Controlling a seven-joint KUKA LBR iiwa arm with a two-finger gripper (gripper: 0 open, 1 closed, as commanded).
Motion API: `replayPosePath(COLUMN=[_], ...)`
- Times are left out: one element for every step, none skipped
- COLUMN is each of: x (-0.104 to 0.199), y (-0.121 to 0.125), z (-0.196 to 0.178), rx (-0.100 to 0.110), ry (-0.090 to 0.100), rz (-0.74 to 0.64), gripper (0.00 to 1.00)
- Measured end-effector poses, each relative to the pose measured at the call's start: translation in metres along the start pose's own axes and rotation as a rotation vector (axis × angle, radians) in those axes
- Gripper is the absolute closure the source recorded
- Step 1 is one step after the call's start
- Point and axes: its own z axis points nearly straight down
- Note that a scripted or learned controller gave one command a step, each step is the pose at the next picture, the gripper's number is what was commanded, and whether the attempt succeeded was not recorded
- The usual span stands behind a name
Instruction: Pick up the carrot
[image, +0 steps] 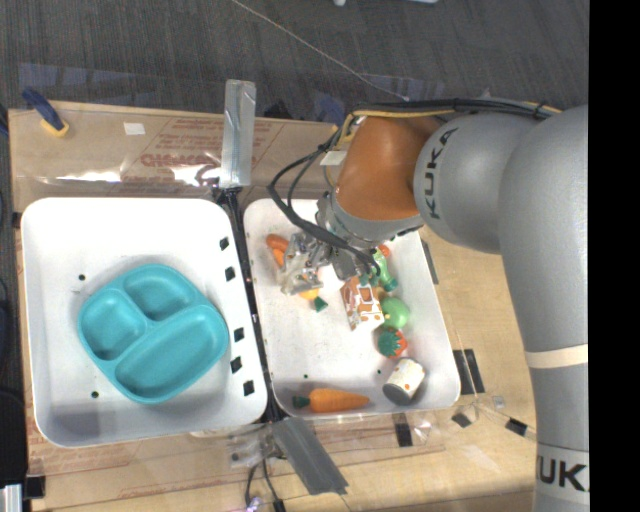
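The gripper hovered far from the carrot; its finger state could not be told. Nearby clutter possibly risked a wrong grasp.

Carrot open from above; bin wall just beside; cup near.

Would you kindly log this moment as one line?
gripper: over right bin, upper part | carrot: lying at near wall, untouched | plate: left bin
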Motion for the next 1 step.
replayPosePath(x=[0.0250], y=[0.0241], z=[-0.0927], rx=[0.001], ry=[-0.006], rz=[0.125], gripper=[1.00])
